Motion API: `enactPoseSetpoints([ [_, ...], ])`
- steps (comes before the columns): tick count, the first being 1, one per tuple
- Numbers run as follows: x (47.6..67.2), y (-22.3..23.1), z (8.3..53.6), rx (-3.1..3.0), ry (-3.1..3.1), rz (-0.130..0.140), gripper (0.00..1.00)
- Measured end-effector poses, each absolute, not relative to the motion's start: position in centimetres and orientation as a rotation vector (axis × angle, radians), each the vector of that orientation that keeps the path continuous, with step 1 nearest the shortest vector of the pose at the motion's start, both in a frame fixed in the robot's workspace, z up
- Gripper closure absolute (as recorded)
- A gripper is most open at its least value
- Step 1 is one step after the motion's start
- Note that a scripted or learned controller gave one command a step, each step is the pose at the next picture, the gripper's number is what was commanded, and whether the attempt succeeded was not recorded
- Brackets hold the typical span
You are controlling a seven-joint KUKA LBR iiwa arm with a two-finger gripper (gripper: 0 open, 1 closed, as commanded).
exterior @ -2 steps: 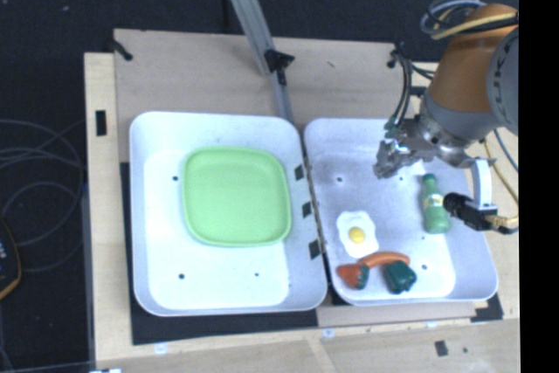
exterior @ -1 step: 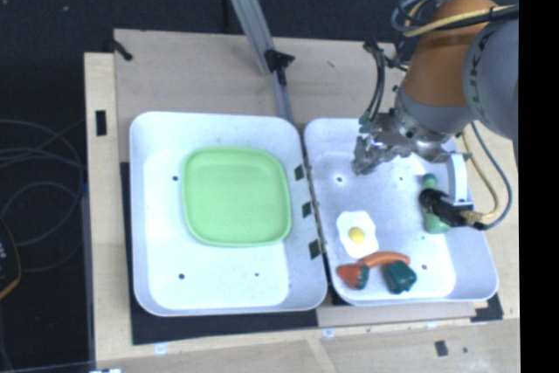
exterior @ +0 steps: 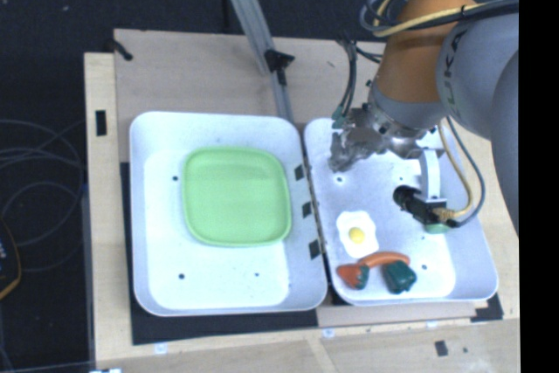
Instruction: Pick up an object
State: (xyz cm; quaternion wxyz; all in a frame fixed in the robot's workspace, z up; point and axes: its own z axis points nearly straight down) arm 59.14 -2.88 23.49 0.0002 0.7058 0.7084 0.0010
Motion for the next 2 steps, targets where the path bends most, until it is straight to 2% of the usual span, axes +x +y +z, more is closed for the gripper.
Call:
enactPoseSetpoints([
  [1,60.7,2.7,23.5,2.218,2.226,0.002,1.0],
  [2,61.3,8.0,22.7,2.218,2.226,0.0,1.0],
])
